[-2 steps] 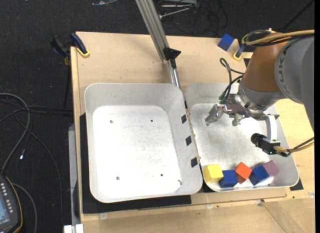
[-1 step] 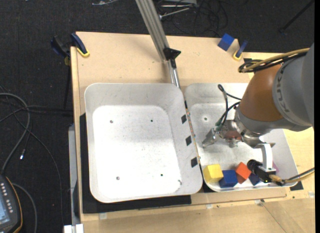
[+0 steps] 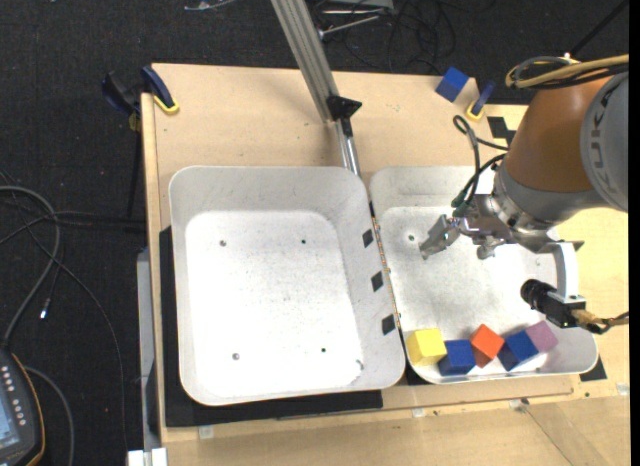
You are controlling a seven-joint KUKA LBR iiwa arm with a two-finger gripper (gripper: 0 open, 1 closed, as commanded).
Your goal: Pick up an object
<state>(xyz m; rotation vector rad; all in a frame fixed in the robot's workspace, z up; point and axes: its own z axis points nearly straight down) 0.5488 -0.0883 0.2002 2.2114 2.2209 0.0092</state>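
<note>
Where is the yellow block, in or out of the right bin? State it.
In. The yellow block lies inside the right bin, at its near edge, leftmost in a row with other blocks.

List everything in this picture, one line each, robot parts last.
bins: two, white, side by side on the bench
yellow block: one, right bin, near edge
blue blocks: two, right bin, near edge
orange block: one, between the blue ones
purple block: one, right bin, near corner
blue block on the bench: one, beyond the right bin
clamps: two, at the bench's far edge
arm: one, grey and orange, from the right
hand: one, over the right bin
</note>
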